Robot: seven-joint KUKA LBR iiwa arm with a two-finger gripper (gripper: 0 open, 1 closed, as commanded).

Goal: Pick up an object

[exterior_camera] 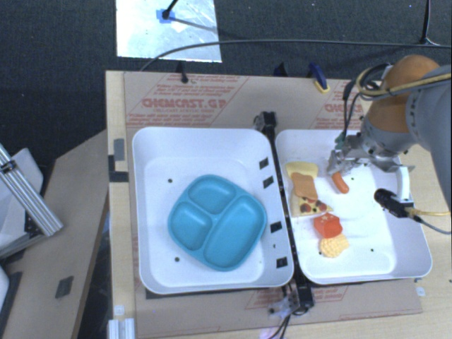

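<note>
Camera view: in the left bin (152, 189) at the frame's centre-left lies a blue divided plate (217, 221), while the right bin (409, 249) holds toy food in a column — a yellow slice (302, 169), a toast-like piece (305, 186), a pizza wedge (309, 206), a red piece (328, 225), a corn cob (333, 246) — and a small sausage (341, 183) just right of them. At the upper right, the jaws (340, 162) hang just above the sausage; I cannot tell their width, and nothing looks lifted, so the pick appears not yet done.
</note>
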